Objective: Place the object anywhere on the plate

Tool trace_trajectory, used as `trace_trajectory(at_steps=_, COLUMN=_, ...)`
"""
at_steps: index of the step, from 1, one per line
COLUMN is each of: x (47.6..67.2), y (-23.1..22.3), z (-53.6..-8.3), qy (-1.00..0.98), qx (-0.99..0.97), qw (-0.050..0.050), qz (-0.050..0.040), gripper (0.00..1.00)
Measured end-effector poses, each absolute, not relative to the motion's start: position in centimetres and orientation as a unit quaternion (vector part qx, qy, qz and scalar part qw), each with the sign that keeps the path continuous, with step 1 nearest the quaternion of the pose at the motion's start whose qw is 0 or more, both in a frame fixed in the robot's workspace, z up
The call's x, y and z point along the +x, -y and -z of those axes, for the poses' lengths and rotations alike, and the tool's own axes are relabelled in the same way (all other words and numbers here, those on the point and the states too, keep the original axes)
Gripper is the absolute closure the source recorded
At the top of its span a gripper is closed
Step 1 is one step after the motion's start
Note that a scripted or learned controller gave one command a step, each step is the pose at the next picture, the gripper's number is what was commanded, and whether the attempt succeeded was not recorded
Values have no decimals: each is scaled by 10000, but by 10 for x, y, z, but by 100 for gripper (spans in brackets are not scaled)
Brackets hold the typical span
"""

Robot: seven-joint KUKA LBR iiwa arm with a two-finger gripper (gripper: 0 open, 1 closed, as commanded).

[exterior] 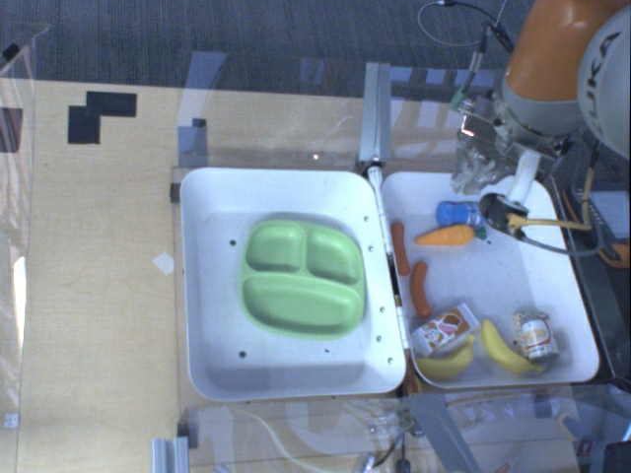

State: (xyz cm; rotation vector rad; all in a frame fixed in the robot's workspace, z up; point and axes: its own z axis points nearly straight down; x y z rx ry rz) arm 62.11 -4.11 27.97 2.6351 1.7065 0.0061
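A green divided plate (301, 276) lies in the middle of the left white bin (212, 363). My gripper (477, 175) hangs over the far part of the right bin (572, 294), just above and behind a blue object (456, 212) and an orange carrot (445, 236). Nothing shows between the gripper and the plate, which has no object on it. The grey arm with its orange band (562, 37) reaches in from the upper right.
The right bin also holds two red sausages (399, 246) (421, 288), a snack packet (444, 329), two bananas (446, 364) (505, 351) and a small can (535, 333). A metal divider (373, 116) runs between the bins. Cables trail near the wrist.
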Motion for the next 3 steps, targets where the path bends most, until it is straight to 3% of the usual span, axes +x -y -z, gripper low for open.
trace_trajectory(at_steps=1, x=564, y=25, z=-184, qy=-5432, qx=8396, qw=1, qz=-7, gripper=100)
trace_trajectory(at_steps=2, x=506, y=49, z=-185, qy=-3789, qx=9254, qw=-3, qz=-12, gripper=100)
trace_trajectory(at_steps=3, x=519, y=43, z=-185, qy=-4689, qx=8832, qw=3, qz=-15, gripper=100)
